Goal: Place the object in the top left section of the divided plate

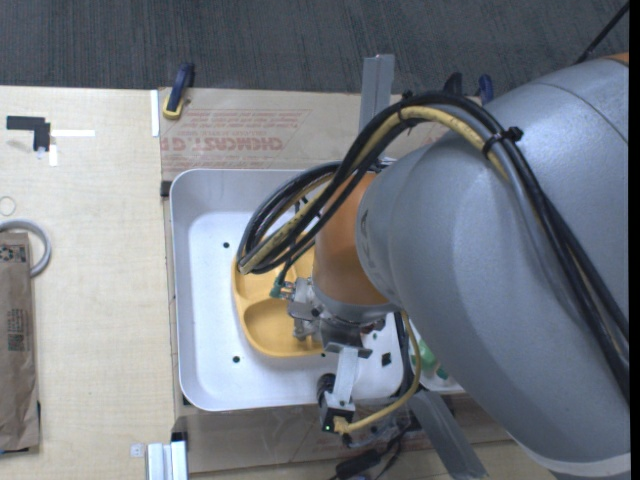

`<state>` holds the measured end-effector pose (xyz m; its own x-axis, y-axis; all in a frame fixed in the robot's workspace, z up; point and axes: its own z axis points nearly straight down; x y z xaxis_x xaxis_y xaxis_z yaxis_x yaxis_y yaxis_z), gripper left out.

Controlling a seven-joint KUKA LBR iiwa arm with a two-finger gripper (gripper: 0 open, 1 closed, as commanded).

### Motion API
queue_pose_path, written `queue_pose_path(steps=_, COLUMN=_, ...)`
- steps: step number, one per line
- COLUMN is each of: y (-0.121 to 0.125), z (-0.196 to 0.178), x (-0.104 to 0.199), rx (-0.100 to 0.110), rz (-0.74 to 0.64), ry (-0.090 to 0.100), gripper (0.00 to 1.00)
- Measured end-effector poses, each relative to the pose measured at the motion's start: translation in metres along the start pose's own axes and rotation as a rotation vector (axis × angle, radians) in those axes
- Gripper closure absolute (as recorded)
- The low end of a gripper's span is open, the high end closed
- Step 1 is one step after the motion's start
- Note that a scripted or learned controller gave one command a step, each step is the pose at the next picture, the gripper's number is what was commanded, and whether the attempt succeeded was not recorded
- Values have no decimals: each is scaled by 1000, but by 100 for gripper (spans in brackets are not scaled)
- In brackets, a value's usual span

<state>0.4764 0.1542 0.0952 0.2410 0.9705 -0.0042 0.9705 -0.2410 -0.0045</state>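
Note:
A yellow divided plate (262, 326) lies in the left white bin (200, 298); its left part shows, with a curved section at the lower left. The rest of the plate is under the grey arm with its orange band. The wrist hangs right over the plate's middle, and the gripper itself is hidden beneath it. No object to be placed can be made out; a small green bit (428, 360) peeks out at the arm's right edge.
The bulky arm (500, 268) and its cable loop (300, 208) cover the bin's right half and the second bin. A cardboard sheet (260, 133) lies behind the bin. A brown packet (15, 338) rests on the wooden bench at the far left.

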Motion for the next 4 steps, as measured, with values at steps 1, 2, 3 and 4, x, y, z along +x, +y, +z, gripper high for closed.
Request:
queue_pose_path(steps=1, y=-16, z=4, x=71, rx=-5, rz=222, ry=2, gripper=100)
queue_pose_path(steps=2, y=48, z=3, x=42, rx=5, rz=164, ry=1, gripper=100)
queue_pose_path(steps=3, y=-16, z=4, x=72, rx=-5, rz=487, ry=3, gripper=100)
queue_pose_path(steps=4, y=64, z=-60, x=37, rx=-1, rz=398, ry=0, gripper=100)
